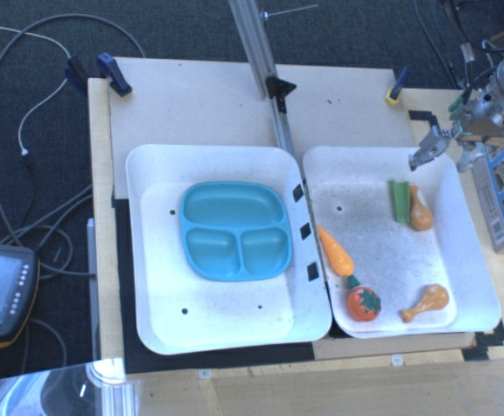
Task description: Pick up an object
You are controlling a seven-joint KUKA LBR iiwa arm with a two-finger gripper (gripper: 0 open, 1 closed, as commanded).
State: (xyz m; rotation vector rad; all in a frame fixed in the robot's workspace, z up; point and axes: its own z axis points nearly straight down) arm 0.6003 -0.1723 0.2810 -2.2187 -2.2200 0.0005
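I see the gripper at the upper right of the frame, jaws spread and holding nothing, above the right bin near the green block.

Arm: enters frame at 3 o'clock, wrist high near the 2 o'clock corner. Gripper: extends from the wrist toward 8 o'clock, two slim fingers spread apart, nothing between them, tips angled downward.
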